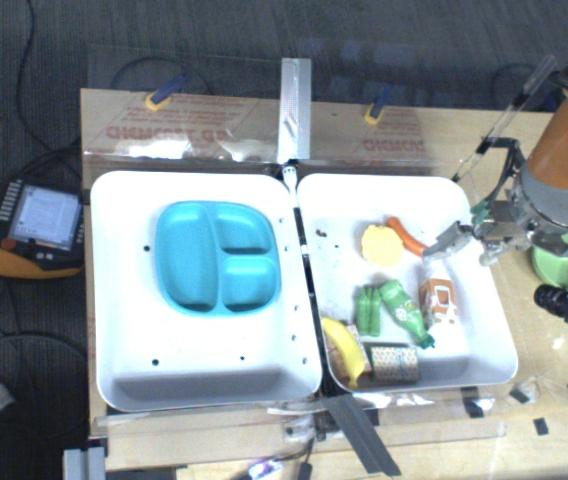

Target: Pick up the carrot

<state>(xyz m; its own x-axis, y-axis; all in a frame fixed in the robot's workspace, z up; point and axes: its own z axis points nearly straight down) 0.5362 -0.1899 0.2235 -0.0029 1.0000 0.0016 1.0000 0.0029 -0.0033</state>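
Pincer (451, 240) sits at the right of the frame, over the right-hand side of the right bin (484, 363), hanging off the grey arm (554, 183) that comes in from the right edge. Its tip points left, toward the middle of that bin. Released or clenched? Too small and blurred here, I cannot tell, and nothing shows between its tips.

Just to its left, there's the carrot (404, 235), a short orange stick lying slantwise in the upper middle of the right bin, its left end tucked against a round yellow piece (382, 245). The pincer's tip is very near the carrot's right end, maybe touching, hard to say.

Lower down: two green vegetables (389, 306) side by side, an orange and white packet (438, 301) to their right, a banana (343, 352) and a grey grater-like block (392, 363) at the bottom edge. The left bin (124, 358) carries a blue divided tray (218, 255).

To do this well, I'd say: come down on the carrot's free right half, away from the yellow piece, span across its thin width, not along its length, and close only once low enough to catch it
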